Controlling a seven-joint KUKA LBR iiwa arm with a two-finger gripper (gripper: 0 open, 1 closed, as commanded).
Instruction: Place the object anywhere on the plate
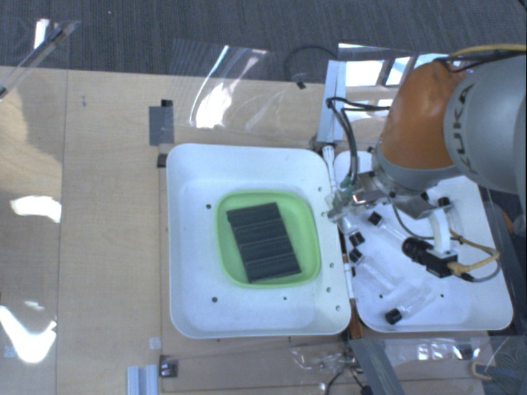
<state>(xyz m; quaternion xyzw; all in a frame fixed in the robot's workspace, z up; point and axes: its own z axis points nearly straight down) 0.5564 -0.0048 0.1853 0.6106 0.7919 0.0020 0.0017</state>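
A dark grey ribbed rectangular block [263, 241] lies flat on a green square plate [309, 237] in the middle of the left white bin [189, 303]. The arm's orange-banded wrist hangs over the right bin [486, 303], just right of the divide between the bins. My gripper [350, 200] sits below the wrist near the left bin's right rim, apart from the block. The arm's bulk hides its fingers.
Small black parts and clear plastic pieces [395, 311] lie scattered in the right bin, with cables near the wrist. A grey bracket [161, 123] stands on the wooden bench behind the left bin. Clear plastic sheeting [222, 89] lies at the back.
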